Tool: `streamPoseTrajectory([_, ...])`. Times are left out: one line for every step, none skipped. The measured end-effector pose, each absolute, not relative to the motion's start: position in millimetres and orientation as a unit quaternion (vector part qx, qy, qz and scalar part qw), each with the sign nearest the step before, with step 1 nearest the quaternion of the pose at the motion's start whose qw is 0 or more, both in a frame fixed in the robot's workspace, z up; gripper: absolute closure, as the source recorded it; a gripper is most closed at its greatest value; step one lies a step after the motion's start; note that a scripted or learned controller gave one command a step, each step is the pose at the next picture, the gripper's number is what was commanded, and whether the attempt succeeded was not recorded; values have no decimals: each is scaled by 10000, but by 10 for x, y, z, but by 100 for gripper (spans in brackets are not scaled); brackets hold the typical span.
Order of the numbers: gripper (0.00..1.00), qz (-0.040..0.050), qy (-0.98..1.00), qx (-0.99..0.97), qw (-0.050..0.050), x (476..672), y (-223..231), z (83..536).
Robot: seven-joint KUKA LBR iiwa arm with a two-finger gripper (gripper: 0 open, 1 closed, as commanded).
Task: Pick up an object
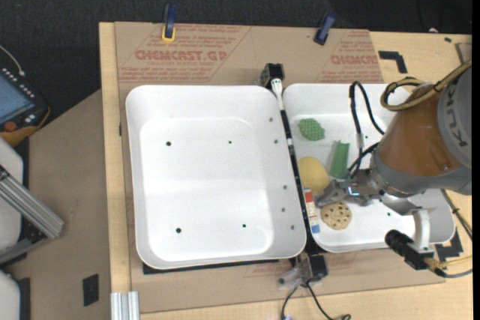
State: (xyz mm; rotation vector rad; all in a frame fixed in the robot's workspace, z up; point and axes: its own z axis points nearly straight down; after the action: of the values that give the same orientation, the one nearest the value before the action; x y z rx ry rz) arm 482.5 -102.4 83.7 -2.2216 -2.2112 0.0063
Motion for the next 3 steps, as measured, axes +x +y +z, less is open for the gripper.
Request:
streamPoseTrajectory([100, -12, -7065, -7078, -8, 4872, -1011, 952])
streamPoseTrajectory([100, -42, -7106, -7036, -28, 4984, 7, 1900])
streamPoseTrajectory([100, 3, -7047, -7095, 7, 4782, -820, 1897])
